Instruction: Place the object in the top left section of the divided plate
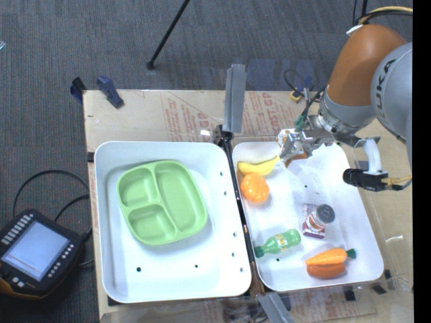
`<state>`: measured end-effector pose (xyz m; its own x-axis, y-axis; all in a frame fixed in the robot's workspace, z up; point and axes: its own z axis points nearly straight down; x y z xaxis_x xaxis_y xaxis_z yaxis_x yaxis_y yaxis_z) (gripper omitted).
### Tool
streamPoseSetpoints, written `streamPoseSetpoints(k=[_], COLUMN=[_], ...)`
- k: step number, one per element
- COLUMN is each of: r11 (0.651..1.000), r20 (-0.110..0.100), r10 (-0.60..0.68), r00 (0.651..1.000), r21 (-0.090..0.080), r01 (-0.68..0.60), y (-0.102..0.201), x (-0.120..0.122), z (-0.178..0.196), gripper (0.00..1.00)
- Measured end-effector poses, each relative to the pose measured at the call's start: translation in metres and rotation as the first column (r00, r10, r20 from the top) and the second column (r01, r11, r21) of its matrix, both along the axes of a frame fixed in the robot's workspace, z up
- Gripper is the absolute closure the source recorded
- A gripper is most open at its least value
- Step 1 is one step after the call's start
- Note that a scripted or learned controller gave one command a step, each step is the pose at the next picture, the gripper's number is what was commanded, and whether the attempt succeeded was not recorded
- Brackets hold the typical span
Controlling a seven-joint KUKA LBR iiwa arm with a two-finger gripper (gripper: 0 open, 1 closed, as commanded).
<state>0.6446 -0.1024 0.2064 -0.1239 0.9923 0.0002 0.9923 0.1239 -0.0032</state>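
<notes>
While the arm reaches in from the right, the claw [294,145] hangs over the far end of the right bin [357,227], just beside the stem end of the banana [259,166]. Whether the claw is released or clenched cannot be told; its tip is a small cluster of metal parts seen from above, and nothing is visible between its tips.

The task names no particular object. Judged from the claw's position, the banana or the orange fruit [254,188] next to it is the likely target.

Contents of the right bin:
- a small red-and-white container [315,221] with a dark lid, mid-bin;
- a green bottle [279,242] lying on its side;
- an orange carrot-shaped toy [326,262] at the near end.

The green divided plate [161,201] lies flat in the left bin [108,247], well apart from the claw. All three sections are unoccupied, so the placing step is not yet done. Its top left section [138,188] is a small compartment, which calls for an accurate release.
</notes>
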Motion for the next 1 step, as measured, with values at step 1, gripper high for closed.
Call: streamPoseSetpoints(k=[1], r11=[0.991], r20=[-0.001], r10=[0.135], r00=[0.991], r21=[0.002], r01=[-0.135], y=[-0.0226], x=[-0.0004], z=[-0.0071], gripper=[1.0])
